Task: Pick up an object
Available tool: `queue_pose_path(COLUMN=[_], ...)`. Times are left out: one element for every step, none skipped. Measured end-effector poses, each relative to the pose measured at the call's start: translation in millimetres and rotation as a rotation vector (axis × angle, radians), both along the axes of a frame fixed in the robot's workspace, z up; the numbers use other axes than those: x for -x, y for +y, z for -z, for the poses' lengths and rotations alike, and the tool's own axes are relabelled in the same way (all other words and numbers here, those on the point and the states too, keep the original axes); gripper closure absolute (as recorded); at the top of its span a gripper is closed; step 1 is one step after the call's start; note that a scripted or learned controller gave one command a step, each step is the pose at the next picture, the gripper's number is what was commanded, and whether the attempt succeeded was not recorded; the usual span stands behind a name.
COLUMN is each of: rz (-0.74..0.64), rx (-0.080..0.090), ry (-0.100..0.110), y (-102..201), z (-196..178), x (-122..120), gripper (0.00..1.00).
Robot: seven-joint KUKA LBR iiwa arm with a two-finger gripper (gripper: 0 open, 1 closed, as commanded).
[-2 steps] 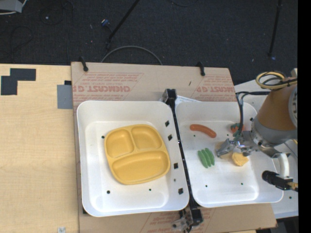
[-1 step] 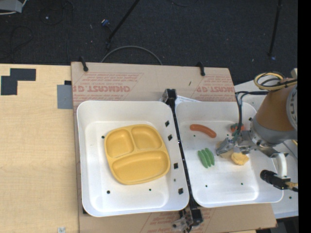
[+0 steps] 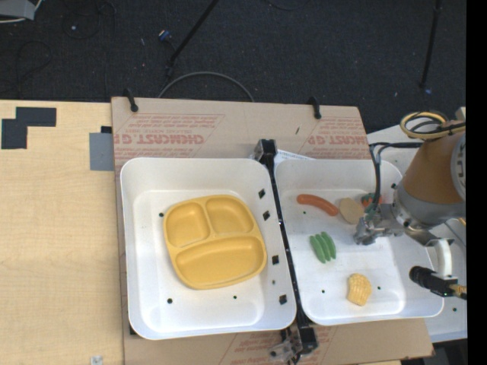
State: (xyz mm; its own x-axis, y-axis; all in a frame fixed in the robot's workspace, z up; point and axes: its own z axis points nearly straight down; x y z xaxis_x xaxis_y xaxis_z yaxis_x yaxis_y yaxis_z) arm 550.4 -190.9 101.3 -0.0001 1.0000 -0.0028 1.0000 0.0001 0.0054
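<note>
Two white bins are sitting side by side: the left bin (image 3: 144, 204) carrying one yellow tray (image 3: 214, 241), the right bin (image 3: 396, 299) one sausage (image 3: 317, 204), one green pod (image 3: 323, 246), one corn piece (image 3: 359, 289). I cannot tell how the claw (image 3: 367, 230) is set.

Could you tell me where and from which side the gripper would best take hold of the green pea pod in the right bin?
Probably across the middle of the green pea pod, coming straight down from above. It lies flat on the right bin floor, long and narrow, running up-left to down-right, so fingers should close across its short width. It lies apart from the sausage and corn, leaving room.
</note>
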Motion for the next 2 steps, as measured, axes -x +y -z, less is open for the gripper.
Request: queue_pose_path(rz=[0.002, -0.002], rx=[-0.002, -0.001], ry=[0.003, 0.001], y=[-9.0, -15.7], z=[-54.3, -116.1], x=[5.4, 2.4], gripper=[1.00, 1.00])
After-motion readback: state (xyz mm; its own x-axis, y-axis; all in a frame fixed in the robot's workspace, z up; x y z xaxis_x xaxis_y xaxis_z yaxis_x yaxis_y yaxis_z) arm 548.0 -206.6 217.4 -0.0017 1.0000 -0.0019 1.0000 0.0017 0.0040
